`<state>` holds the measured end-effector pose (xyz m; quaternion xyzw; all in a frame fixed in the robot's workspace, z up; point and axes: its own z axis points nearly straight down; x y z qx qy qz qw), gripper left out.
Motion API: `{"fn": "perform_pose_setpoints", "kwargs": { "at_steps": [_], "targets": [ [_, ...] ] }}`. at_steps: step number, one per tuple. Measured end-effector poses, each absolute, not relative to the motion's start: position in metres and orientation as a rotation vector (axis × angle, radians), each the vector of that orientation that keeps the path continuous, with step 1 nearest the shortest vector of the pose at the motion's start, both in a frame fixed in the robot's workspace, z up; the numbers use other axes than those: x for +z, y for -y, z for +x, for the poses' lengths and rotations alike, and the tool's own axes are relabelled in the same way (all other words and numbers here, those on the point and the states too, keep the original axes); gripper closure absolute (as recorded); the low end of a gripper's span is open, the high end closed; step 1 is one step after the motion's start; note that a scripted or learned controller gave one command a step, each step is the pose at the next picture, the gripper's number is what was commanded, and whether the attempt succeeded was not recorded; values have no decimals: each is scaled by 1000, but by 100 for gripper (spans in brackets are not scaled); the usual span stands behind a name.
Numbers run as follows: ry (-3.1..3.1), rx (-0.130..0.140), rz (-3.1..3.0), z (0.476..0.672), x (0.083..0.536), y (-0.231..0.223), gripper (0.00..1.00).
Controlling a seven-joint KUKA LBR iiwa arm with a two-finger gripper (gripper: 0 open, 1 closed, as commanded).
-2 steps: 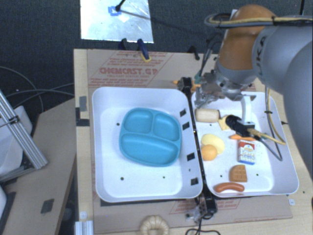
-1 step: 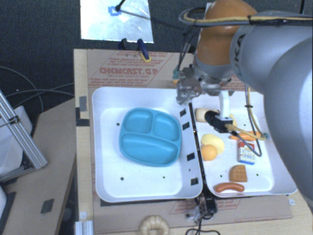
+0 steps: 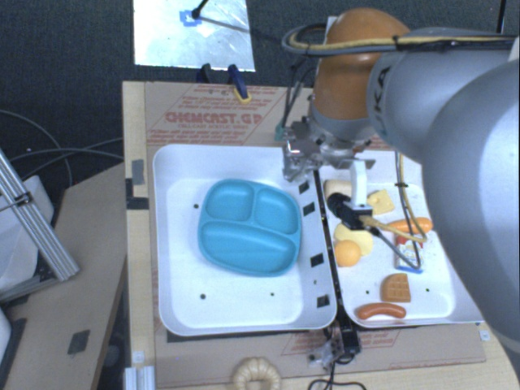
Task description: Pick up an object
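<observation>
My gripper [image 3: 294, 167] hangs low over the far end of the divider between the two bins, at the right rim of the left bin [image 3: 175, 218]. A blue three-compartment plate [image 3: 248, 226] lies in the left bin, just left of and nearer than the gripper. The right bin [image 3: 443, 295] holds an orange ball [image 3: 348, 253], a yellow cheese wedge [image 3: 379, 201], a pale yellow piece [image 3: 355, 236], an orange carrot stick [image 3: 404, 227], a brown waffle piece [image 3: 396, 287] and a sausage [image 3: 380, 311]. The arm hides the bin's far right part.
Both bins rest on cardboard [image 3: 211, 116]. A shiny sheet [image 3: 195, 23] lies beyond it, with a blue clamp [image 3: 238, 84] at the cardboard's far edge. A beige ring [image 3: 256, 374] sits at the front edge. A metal frame [image 3: 32, 234] stands at the left.
</observation>
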<state>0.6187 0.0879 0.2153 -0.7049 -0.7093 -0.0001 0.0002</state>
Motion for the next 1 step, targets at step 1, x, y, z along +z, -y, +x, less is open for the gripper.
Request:
{"fn": "perform_pose_setpoints", "kwargs": {
  "at_steps": [1],
  "targets": [
    [2226,-5,-2219,623,235,-82,100]
  ]
}}
